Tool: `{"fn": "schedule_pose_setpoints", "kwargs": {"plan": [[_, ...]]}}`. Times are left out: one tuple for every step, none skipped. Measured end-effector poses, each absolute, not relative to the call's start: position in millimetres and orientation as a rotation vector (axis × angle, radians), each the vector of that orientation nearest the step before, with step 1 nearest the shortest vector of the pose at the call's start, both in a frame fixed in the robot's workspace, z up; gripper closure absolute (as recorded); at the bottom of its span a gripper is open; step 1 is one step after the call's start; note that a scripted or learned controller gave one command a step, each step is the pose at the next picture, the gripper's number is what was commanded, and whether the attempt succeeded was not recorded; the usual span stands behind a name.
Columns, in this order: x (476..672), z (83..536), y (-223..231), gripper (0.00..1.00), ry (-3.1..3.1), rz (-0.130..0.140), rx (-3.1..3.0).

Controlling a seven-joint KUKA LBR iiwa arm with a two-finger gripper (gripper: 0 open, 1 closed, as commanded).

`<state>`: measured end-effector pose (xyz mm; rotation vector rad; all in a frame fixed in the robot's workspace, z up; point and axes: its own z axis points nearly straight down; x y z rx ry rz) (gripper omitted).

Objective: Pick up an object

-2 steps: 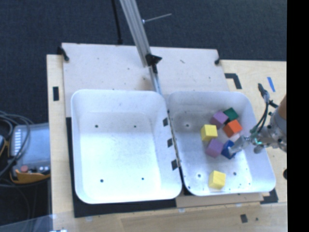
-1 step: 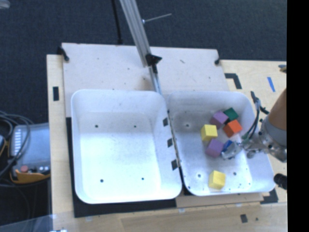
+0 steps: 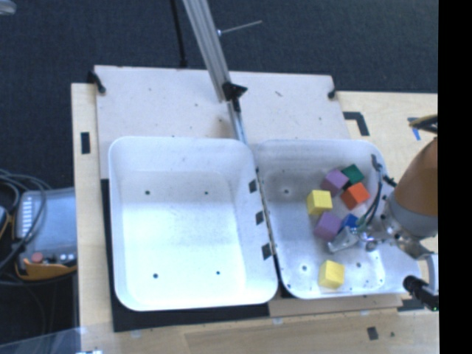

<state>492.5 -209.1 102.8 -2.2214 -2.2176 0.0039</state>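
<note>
Dark carpet surrounds the pale surface (image 3: 85,198), which carries two white bins: a left bin (image 3: 184,150) and a right bin (image 3: 295,161). Low in the right bin, the end effector (image 3: 348,236) sits just beside a blue block (image 3: 350,220) and a purple block (image 3: 328,226); whether its fingers are spread or pressed together cannot be told. Farther back lie a second purple block (image 3: 336,180), a green block (image 3: 352,173) and an orange block (image 3: 356,194). Two yellow blocks: one at centre (image 3: 319,201), one nearer (image 3: 332,273)
</note>
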Motion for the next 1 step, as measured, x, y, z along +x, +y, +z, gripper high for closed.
{"fn": "schedule_pose_setpoints", "kwargs": {"plan": [[494.7, 116.5, -210.9, 1.0, -2.215, -0.003, -2.235]]}}
